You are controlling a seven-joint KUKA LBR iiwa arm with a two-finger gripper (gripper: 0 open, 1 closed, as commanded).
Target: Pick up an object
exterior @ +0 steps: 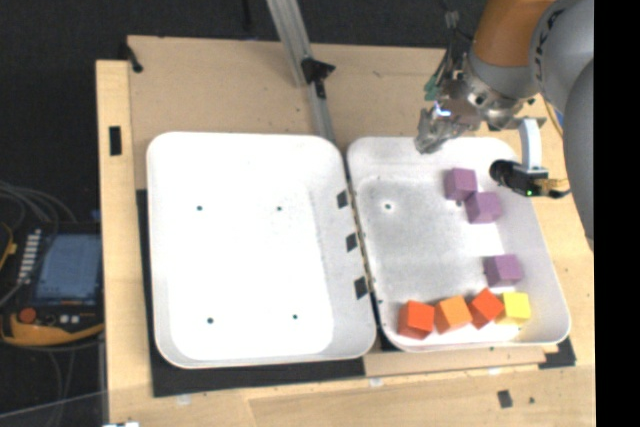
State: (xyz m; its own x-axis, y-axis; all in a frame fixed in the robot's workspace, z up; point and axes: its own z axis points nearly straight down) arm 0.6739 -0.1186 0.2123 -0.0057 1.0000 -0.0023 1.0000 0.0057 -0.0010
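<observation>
The arm (525,5) slants down-left, its hand (432,137) hanging low.

Viewpoint: one fixed camera is set above the bench (200,85).
Direction: both white bins are looked down on at a slant.
Framing: the left bin (160,245) and right bin (550,315) are held mid-frame.
Arm entry: the arm (520,15) is seen at upper right.

bins (250,150): smooth white plastic | bench (200,80): matt wood | blocks (461,182): matt

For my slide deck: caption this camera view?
Gripper over right white bin holding purple cubes, orange cubes.
</observation>
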